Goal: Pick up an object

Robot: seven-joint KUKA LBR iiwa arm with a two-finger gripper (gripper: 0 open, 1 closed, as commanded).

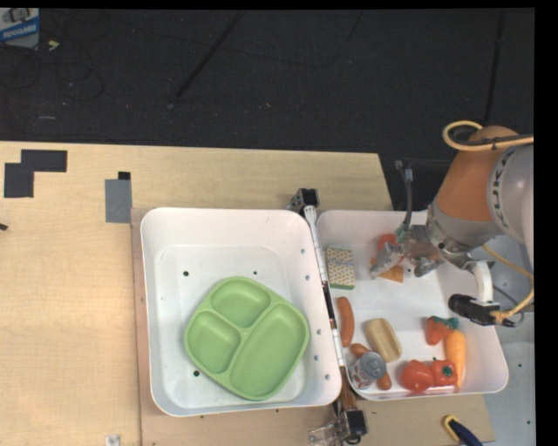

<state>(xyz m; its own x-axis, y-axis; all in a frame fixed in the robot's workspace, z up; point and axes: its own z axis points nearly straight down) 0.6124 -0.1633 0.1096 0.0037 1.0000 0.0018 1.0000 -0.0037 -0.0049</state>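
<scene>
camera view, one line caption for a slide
Gripper low in the right bin of toy food; green divided plate in the left bin.

The end effector (403, 255) is low in the right bin (497, 370) (toy food), beside the green plate (248, 336).

My arm (488, 196) ran off the right edge of the view, so its upper part was cut away. My claw (403, 257) sat low in the right bin (418, 383), and its tips were too blurred and crowded to make out. A small orange thing (388, 253) beside the claw was partly covered and I could not tell what it was. A yellow and blue tool (460, 429) was cut off by the bottom edge. A blue and white item (17, 24) at the top left corner was cropped by the left edge.
</scene>
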